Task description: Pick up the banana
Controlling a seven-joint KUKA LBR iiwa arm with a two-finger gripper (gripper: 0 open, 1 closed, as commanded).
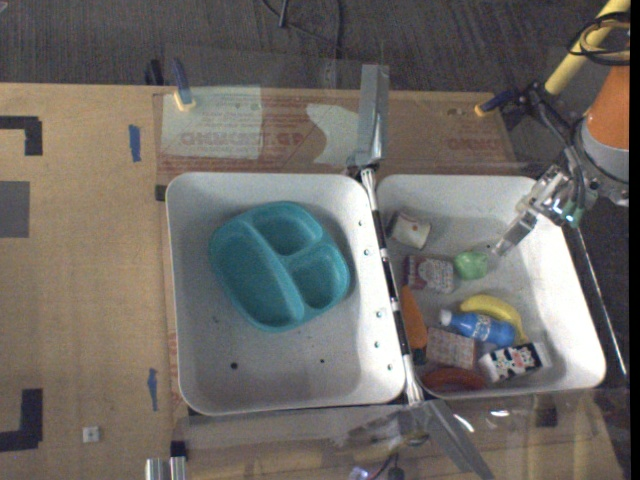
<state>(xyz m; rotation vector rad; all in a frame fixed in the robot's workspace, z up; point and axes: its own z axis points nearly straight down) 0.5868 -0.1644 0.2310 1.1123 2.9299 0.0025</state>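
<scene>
The yellow banana [493, 309] lies in the right bin [575, 298], curved, just above a blue bottle [481, 328]. My gripper [503, 245] hangs over the upper right part of that bin, slanting down and to the left. Its tip is close beside a small green round object [470, 264]. The banana lies below and slightly left of the tip, apart from it. Nothing shows held in the gripper.
The right bin also holds a white cup [410, 230], a snack packet [429, 273], an orange carrot-like piece [413, 314], a black-and-white carton [513, 361] and a red item [452, 378]. The left bin [200, 368] holds a teal divided plate [280, 264].
</scene>
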